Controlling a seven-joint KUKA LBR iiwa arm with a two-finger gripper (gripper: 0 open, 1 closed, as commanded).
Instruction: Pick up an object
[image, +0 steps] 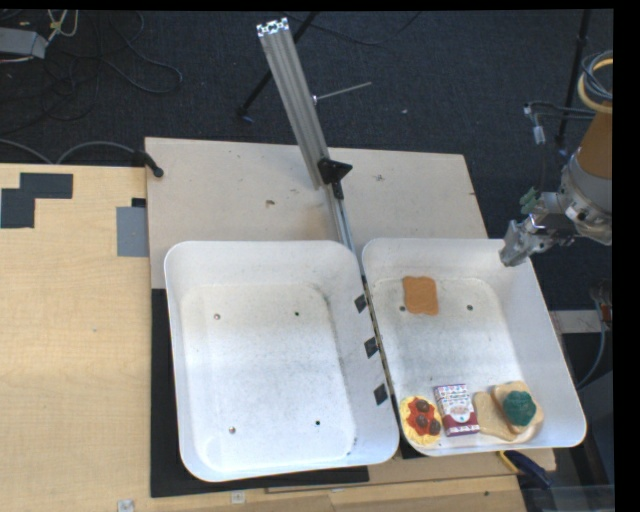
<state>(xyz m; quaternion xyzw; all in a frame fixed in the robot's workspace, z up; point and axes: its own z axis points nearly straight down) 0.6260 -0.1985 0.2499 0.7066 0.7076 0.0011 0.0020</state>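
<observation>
Over the right bin's (540, 330) far corner hangs the gripper (518, 243); you cannot tell how wide it is. Aim for the brown slice (420, 295), alone mid-bin, not the crowded pizza (421, 420), red box (456, 410) and green-topped toy (516, 408).

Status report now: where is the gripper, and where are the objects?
Gripper at right bin far corner. Orange block alone mid-bin. Three more items along near edge. Path clear.
</observation>
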